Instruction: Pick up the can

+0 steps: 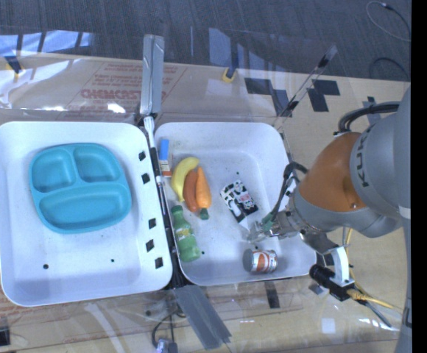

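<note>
The pincer (pixel 266 228) sits low over the right bin (pixel 221 134), near its right wall, at the end of the grey arm with its orange band (pixel 330 179) that comes in from the right. Its tip is a small, dark, blurred cluster here, and I cannot tell how far apart it stands or whether anything is in it; nothing can be made out between its tips.

The can (pixel 261 261) lies just below the pincer in the camera view, toward the bin's near edge and close to its lower right corner. It rests on its side, not upright, with its long axis running roughly left to right across the picture, the silvery end facing left and a reddish label around the body. A narrow gap of white bin floor seems to separate it from the pincer, so the two look close but apart.

The coming move, as I judge it, turns on that short offset: the pincer has to shift toward the near edge and close across the can's round body, at right angles to its long axis. The bin wall just beyond leaves little room.

Further out, a black-and-white patterned object (pixel 238 198) lies just to the upper left of the pincer; then a carrot (pixel 196 189) beside a banana (pixel 181 173), and a green bottle (pixel 185 235) along the left wall. The left bin (pixel 22 274) holds a blue divided plate (pixel 81 187).
</note>
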Robot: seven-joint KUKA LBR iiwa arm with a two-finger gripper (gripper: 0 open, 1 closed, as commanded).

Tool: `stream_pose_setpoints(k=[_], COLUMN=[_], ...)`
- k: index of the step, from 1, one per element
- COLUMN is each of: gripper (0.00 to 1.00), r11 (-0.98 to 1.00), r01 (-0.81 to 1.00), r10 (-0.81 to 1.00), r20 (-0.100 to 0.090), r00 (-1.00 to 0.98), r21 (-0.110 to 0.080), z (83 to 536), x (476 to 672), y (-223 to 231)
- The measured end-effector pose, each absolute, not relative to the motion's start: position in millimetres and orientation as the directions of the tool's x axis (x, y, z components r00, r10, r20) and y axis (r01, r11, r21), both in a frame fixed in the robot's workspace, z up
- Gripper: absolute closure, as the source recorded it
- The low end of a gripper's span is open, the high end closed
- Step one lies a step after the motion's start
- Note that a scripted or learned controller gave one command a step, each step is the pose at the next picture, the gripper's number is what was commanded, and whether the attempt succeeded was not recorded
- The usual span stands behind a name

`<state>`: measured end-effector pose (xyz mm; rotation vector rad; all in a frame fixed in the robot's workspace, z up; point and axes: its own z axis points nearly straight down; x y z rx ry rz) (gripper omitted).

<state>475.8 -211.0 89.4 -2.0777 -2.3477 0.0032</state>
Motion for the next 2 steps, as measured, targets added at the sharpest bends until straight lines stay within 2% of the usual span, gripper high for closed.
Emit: stream_pose_setpoints(k=[2], gripper=[0.0], r11=[0.122], r01=[0.993], r10=[0.993], r20=[0.004], r00=[-0.122], r21=[-0.006], z=[89.4], x=[475.8], y=[-210.9])
